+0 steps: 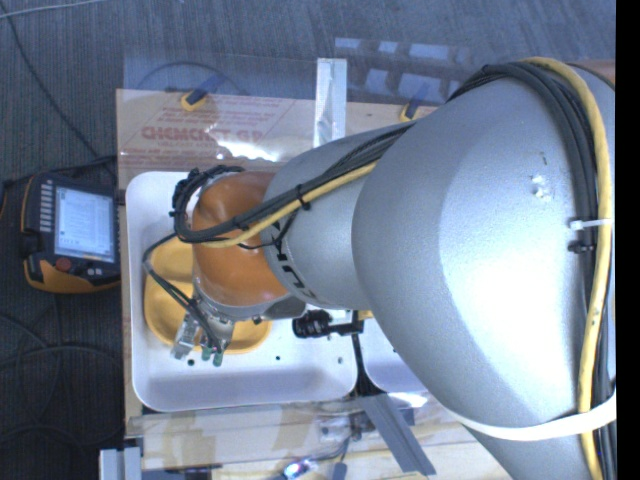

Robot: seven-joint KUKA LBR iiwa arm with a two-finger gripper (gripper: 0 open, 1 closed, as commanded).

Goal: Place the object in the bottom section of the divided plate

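- My gripper (197, 346) hangs low over the yellow divided plate (158, 308) in the left bin (240, 388).
- Whether it is apart or together, I cannot tell.
- The object may be hidden beneath my arm (330, 218).

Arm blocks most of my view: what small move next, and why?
Probably a short lift straight up. The gripper sits low over the yellow divided plate in the left white bin, and the grey arm hides any object there; rising would show it.
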